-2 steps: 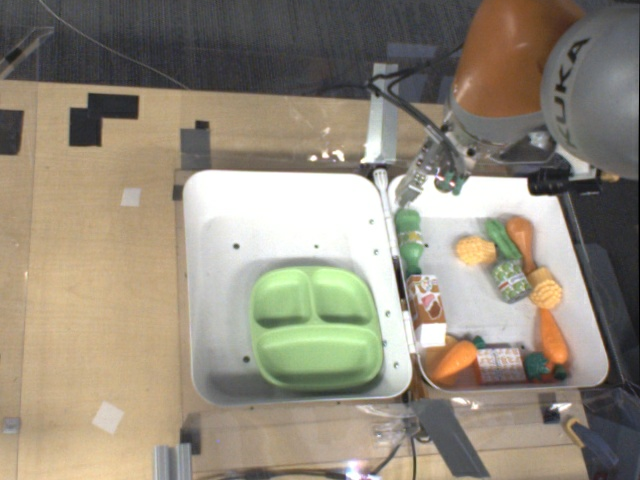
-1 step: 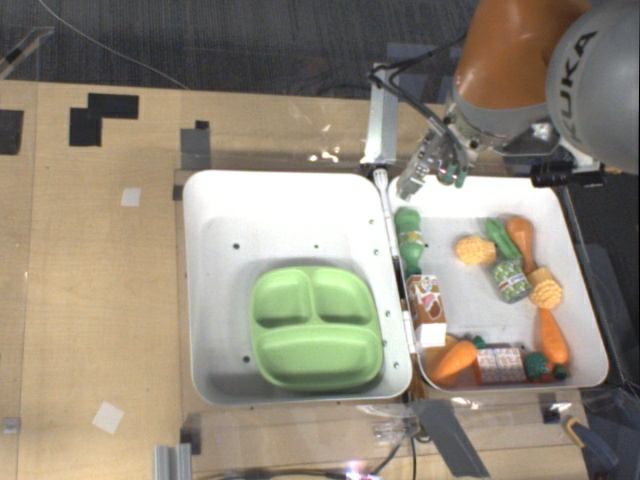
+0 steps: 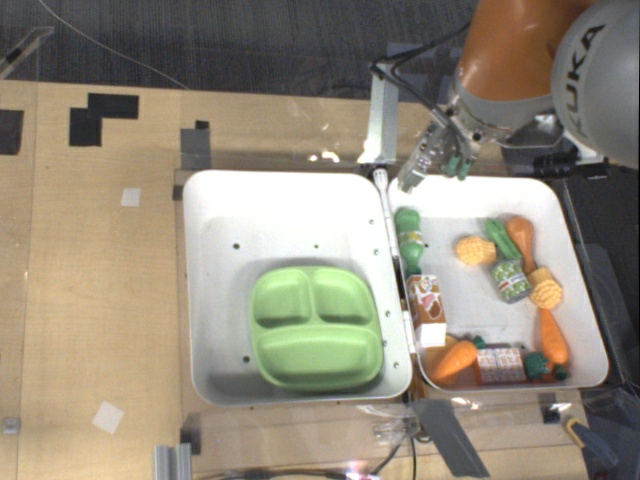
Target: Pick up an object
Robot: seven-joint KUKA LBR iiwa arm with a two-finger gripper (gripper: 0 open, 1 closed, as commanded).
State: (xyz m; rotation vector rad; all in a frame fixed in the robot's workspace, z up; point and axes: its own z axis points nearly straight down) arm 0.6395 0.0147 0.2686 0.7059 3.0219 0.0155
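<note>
The grey arm with its orange band (image 3: pixel 510 33) is reaching in from the right, its two-finger metal gripper (image 3: pixel 425 163) angling down-left.

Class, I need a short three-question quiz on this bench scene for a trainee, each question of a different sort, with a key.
1. True or false: the green tray lies in the right bin.
2. Multiple choice: the gripper hangs above A) the far-left corner of the right bin, B) the middle of the left bin, C) the wooden bench.
3. Fill in: the small juice carton lies against the right bin's ____ wall.

Key: 1 false; 2 A; 3 left.
</note>
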